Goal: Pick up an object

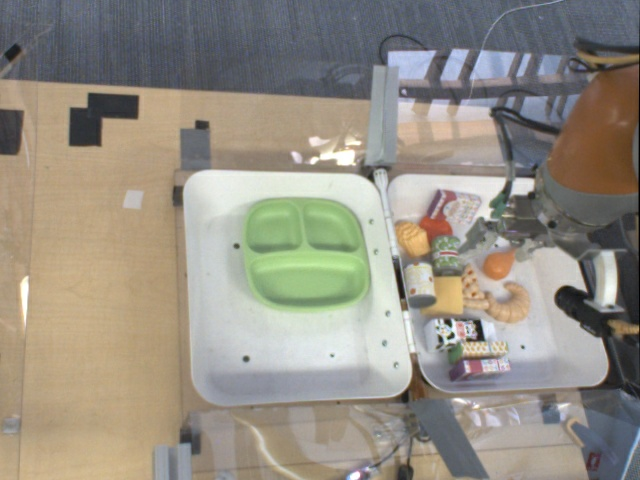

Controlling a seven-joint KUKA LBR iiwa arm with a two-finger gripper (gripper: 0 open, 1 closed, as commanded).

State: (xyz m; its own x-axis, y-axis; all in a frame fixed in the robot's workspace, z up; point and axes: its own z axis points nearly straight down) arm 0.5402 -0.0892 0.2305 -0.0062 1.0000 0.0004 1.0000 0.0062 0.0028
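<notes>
The right bin (575,363) holds several toy foods. A small orange ball (498,264) lies near its middle. My gripper (500,240) hangs just above that ball, its two grey fingers spread open to either side and nothing held between them. Left of the ball stand a green-labelled can (447,253) and a white can (420,286). A tan croissant (508,304) lies just below the ball. A red and white packet (453,206) sits at the bin's back, and a bread roll (410,236) lies by the left wall.
A green divided plate (304,251) lies in the left bin (290,363). A yellow block (449,294), a cow-patterned carton (458,332) and a purple box (480,367) crowd the right bin's front. The arm's orange band (600,138) looms over the bin's right side.
</notes>
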